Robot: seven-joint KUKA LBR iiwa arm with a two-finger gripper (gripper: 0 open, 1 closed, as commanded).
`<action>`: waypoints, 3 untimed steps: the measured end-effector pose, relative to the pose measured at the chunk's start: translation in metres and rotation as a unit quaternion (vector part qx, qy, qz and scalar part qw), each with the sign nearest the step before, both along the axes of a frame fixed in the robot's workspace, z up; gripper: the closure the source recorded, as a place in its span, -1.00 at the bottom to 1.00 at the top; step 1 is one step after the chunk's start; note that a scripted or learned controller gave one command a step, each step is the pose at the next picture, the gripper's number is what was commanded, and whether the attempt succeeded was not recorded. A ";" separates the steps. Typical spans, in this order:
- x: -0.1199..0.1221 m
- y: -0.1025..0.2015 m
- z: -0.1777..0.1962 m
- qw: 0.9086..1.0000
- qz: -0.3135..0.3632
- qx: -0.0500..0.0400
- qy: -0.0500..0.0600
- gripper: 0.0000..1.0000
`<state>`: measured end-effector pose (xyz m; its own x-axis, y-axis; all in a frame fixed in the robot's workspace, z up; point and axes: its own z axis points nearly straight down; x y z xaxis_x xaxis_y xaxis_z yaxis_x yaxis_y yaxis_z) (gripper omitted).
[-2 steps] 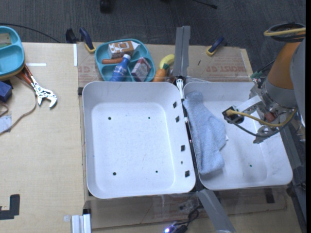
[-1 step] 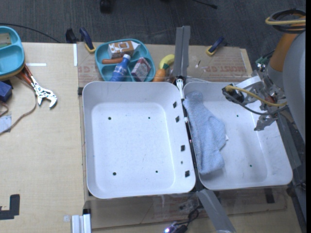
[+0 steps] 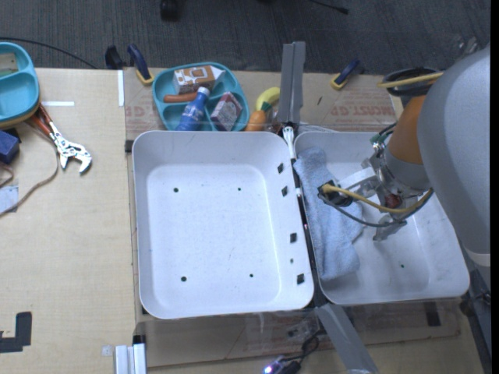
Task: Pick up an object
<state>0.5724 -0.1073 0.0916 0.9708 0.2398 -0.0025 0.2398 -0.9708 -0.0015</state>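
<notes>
A pale blue-grey cloth (image 3: pixel 326 220) lies crumpled along the left wall of the right bin (image 3: pixel 437 283). My gripper (image 3: pixel 384 223) is down inside that bin, just right of the cloth, below the orange band of the arm (image 3: pixel 409 142). A yellow cable and black wiring loop from the wrist out over the cloth's upper part. The arm's grey body covers the bin's right side.
The left bin (image 3: pixel 156 232) sits beside the right one, with a grey metal divider between them. Behind the bins stand a teal tray (image 3: pixel 164 104) of small items, a banana and blue-handled clamps. A wrench (image 3: pixel 69 150) lies on the bench at far left.
</notes>
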 end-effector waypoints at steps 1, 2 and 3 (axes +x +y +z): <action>0.016 -0.041 0.124 0.989 0.147 0.000 0.000 -1.00; -0.053 -0.055 0.101 1.000 -0.002 0.000 0.002 -1.00; -0.067 -0.116 0.128 1.000 -0.008 0.000 0.001 -1.00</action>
